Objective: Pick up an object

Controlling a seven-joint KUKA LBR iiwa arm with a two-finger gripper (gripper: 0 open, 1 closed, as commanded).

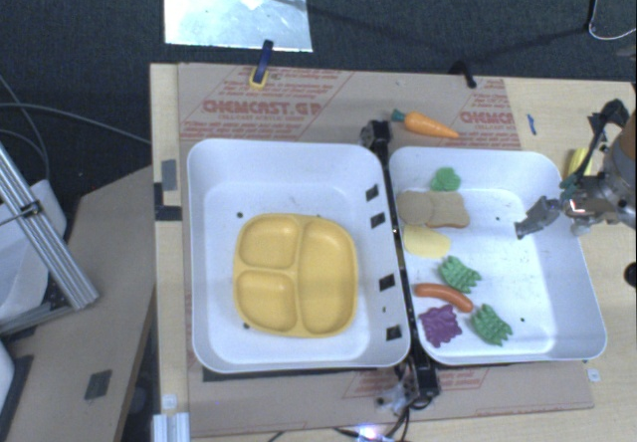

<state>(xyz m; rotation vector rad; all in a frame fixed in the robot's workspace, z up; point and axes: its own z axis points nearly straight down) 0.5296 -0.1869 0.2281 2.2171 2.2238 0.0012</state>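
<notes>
Object: toy food, right bin (pixel 557 261), left half; none gripped.
Near row: purple grapes (pixel 441 325), green piece (pixel 490 325), sausage (pixel 444 296).
Middle: green leaf (pixel 459 274), yellow slice (pixel 427 243), bread (pixel 435 209).
Far: green bit (pixel 445 179); carrot (pixel 423 124) on bench (pixel 328 97), outside bins.
Hand: hand (pixel 528 223) over bin's right half; finger state cannot tell.
Advice: likely pick an isolated piece, centre above, descend straight.
Left bin: yellow tray (pixel 297 274).
</notes>
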